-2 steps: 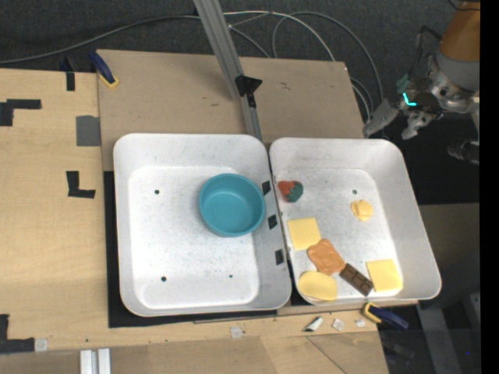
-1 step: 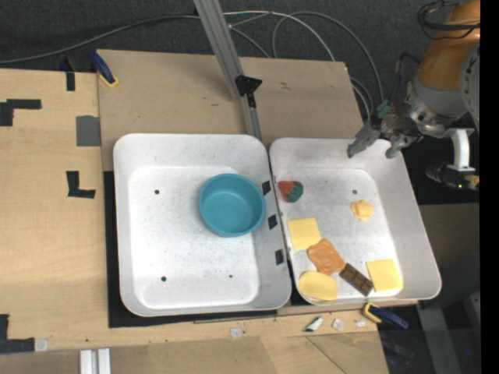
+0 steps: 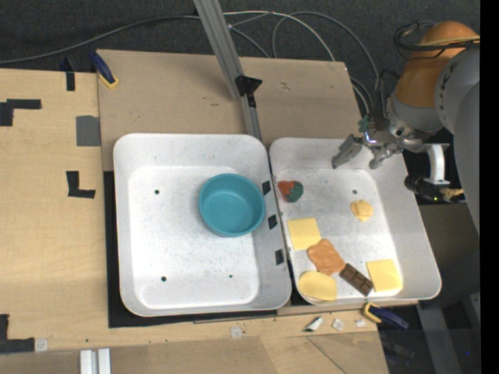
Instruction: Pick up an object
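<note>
Gripper (image 3: pixel 361 156) hovering over far edge of right bin (image 3: pixel 405 209), fingers standing apart, nothing between them. Candidate objects lying in right bin: small red-and-green piece (image 3: pixel 291 190), yellow square (image 3: pixel 304 232), orange lump (image 3: pixel 326 256), possibly resting partly on brown bar (image 3: pixel 355 278). Blue bowl (image 3: pixel 231 204) sitting upright in left bin (image 3: pixel 148 232).

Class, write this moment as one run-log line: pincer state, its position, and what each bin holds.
pincer: open, holding nothing | position: above right bin far edge | left bin: blue bowl | right bin: small food-like pieces
</note>
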You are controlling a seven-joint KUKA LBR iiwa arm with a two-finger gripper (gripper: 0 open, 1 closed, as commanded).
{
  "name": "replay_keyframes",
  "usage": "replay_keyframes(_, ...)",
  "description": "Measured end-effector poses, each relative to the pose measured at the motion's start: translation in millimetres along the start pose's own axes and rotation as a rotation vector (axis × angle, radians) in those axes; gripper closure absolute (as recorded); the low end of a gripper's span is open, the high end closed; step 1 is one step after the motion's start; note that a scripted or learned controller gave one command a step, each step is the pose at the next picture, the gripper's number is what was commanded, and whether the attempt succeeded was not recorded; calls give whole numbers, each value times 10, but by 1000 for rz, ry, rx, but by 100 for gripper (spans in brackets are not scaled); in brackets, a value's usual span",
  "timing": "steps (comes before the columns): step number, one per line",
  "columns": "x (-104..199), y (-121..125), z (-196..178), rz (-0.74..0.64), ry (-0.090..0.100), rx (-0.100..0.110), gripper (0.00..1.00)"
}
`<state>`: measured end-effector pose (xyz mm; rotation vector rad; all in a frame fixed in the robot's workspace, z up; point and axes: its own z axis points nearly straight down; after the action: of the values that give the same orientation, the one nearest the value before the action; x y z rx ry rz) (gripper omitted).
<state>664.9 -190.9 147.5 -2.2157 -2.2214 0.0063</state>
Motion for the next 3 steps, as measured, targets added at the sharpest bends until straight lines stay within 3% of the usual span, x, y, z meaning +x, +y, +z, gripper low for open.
replay_keyframes(1, 15, -12, 547, 0, 0, 1, 0)
replay_keyframes(2, 17, 7, 403, -2, -2, -4, 100)
replay_keyframes(3, 34, 65, -223, 1, -1, -10, 100)
